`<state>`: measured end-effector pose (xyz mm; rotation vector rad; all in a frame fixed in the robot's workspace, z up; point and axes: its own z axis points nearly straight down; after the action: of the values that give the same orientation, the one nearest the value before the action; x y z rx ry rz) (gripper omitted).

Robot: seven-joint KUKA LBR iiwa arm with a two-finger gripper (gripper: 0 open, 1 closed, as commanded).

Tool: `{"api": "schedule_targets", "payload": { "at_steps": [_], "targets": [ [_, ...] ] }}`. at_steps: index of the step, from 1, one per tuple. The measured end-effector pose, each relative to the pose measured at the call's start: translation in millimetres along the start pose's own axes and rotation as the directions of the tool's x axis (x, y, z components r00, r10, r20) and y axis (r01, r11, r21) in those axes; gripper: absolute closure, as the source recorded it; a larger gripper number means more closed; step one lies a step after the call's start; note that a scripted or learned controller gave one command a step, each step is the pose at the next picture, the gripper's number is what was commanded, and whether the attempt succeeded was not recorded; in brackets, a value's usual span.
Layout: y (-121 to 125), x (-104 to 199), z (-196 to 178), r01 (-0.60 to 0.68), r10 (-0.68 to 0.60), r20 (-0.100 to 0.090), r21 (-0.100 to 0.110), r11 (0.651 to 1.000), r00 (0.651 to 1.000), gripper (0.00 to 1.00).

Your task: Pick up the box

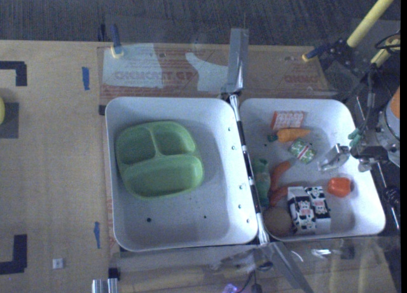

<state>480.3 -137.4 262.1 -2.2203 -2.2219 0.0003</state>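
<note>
A black-and-white cow-patterned box (pixel 310 209) lies near the front of the right bin (pixel 369 218). A smaller orange-and-white box (pixel 289 119) lies flat at the back of the same bin. My gripper (pixel 333 157) hangs over the right half of that bin, behind and to the right of the cow-patterned box and apart from it. Its silvery fingers stand open with nothing between them.
Around the boxes lie a carrot (pixel 293 135), a green-wrapped item (pixel 301 151), a red pepper (pixel 279 174), an orange fruit (pixel 339 186), green items (pixel 262 180) and a brown round thing (pixel 277 220). The left bin (pixel 127 234) holds a green divided plate (pixel 159 158).
</note>
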Motion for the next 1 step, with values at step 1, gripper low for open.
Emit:
{"api": "schedule_targets", "payload": {
  "at_steps": [1],
  "targets": [
    [84.4, -21.3, 134.1, -0.093, 0.093, 0.000, 0.001, 0.996, 0.996, 0.00]
  ]
}}
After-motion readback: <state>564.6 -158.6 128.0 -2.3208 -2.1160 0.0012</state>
